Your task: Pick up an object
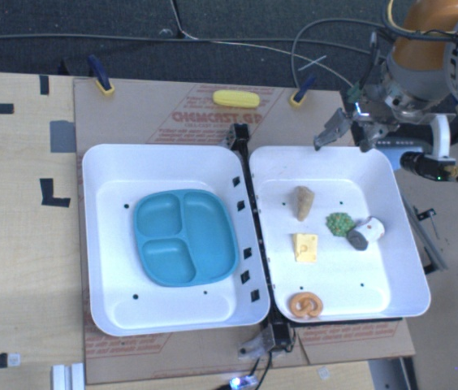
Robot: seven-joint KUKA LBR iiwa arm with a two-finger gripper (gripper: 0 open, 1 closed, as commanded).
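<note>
— Camera view, any writing? 
— Red print on the cardboard [205, 119], mirrored, unreadable. 
— The fingers? 
— Gripper [344, 134] hangs above the right bin's [403, 287] far rim, fingers spread wide, holding nothing. 
— Objects? 
— Cheese wedge [305, 247], broccoli [340, 223], pretzel [305, 305] lie in that bin; blue plate [186, 237] in the left.

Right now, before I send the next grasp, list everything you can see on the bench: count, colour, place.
Bins: two, white, side by side on the cardboard sheet.
Divided plate: one, blue, in the left bin.
Tan lump: one, beige, upper middle of the right bin.
Cheese wedge: one, yellow, centre of the right bin.
Broccoli: one, green, right of the tan lump.
Grey-and-white piece: one, touching the broccoli's right side.
Pretzel: one, orange-brown, front edge of the right bin.
Yellow piece: one, on the cardboard behind the bins.
Clamps: two, blue and yellow, back edge of the cardboard.
Claw: one, grey, above the right bin's back rim, holding nothing.
</note>
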